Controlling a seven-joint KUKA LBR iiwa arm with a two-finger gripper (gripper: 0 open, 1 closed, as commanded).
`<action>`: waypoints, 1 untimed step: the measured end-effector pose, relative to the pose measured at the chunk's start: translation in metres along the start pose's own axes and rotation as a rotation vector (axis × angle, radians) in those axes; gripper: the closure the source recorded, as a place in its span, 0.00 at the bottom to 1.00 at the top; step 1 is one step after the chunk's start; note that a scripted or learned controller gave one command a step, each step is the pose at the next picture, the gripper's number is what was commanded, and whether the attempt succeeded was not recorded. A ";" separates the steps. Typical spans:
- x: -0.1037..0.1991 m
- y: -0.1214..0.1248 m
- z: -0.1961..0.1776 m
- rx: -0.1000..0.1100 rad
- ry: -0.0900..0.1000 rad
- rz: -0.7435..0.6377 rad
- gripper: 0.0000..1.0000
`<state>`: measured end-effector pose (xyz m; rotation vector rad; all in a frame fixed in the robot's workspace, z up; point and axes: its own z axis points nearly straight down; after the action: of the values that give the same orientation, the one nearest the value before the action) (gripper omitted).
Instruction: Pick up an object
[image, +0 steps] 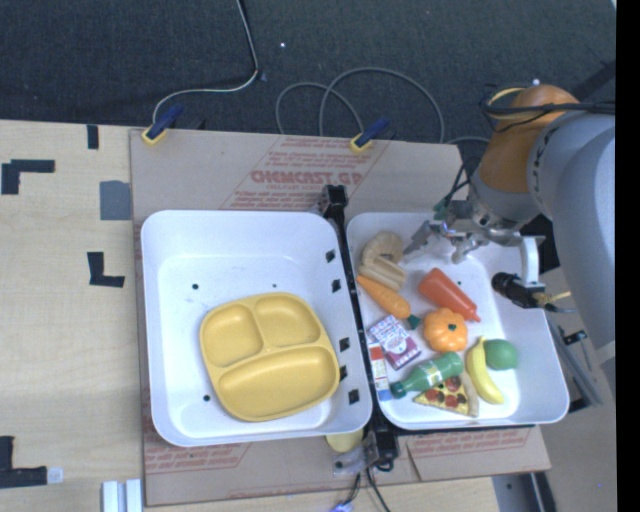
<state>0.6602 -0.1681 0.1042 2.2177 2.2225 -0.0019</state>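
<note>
Near edge of the right bin (555, 400): toy pizza slice (446, 400), green bottle (428, 376), banana (484, 373) and pumpkin (445, 330) lie crowded and touching, so I judge a descent there could catch two items or knock one aside. Farther back, the red carrot (446, 291) and bread (382, 256) lie just below the gripper (452, 238). It hovers over the bin's far edge, fingers spread, nothing between them, arm reaching in from the right.

We see a yellow divided plate (270, 356) lying in the left white bin (175, 250), on a cardboard sheet (290, 175) (printed in red) spread over the wooden tabletop (60, 350). Two yellow-and-blue clamps (160, 124) grip its far edge, and thin cables (330, 95) loop across dark carpet (100, 50).
</note>
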 end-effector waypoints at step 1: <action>-0.002 -0.045 0.018 -0.004 -0.001 0.002 0.00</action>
<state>0.6150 -0.1699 0.0862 2.2174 2.2181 0.0022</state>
